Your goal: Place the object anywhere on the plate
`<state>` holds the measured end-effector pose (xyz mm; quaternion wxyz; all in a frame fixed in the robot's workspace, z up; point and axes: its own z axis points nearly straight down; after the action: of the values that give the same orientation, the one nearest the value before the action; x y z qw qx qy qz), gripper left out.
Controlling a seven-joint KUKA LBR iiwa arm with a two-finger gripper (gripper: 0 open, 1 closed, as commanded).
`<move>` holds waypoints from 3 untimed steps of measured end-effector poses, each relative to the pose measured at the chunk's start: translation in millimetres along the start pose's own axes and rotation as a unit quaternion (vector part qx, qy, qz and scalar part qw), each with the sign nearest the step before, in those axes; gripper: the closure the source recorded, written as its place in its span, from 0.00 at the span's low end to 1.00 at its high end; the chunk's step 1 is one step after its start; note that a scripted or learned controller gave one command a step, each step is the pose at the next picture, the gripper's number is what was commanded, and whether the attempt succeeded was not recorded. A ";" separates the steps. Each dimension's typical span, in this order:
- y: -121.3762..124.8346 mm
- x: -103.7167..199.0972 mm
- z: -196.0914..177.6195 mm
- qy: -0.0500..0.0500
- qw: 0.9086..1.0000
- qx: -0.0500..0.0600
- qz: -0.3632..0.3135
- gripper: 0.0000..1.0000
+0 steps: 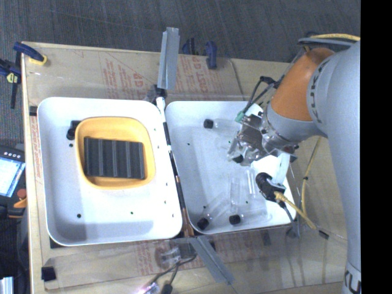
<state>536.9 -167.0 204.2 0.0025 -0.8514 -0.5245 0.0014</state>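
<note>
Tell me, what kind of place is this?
Probably a robotics lab test bench: a grey robot arm reaches over two white bins on a wooden bench, with clamps along its edge.

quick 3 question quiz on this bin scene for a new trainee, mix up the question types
1. True or false: the yellow plate lies in the left bin.
2. Multiple choice: what lies on the yellow plate? A) a dark ridged insert B) a red ball C) a spoon
3. Short answer: over which bin is the gripper?

Key
1. True.
2. A.
3. The right bin, near its right side, above the clear black-capped tubes lying at its near edge.
</note>
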 end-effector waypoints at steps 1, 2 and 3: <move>-10.2 61.6 -29.5 0.000 0.999 -0.001 -0.034 1.00; 0.0 148.9 -8.1 -0.001 0.995 -0.001 -0.102 1.00; -30.4 165.4 13.9 -0.001 0.967 0.001 -0.253 1.00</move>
<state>584.0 -5.5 190.5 0.0027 -0.6910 -0.7228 0.0022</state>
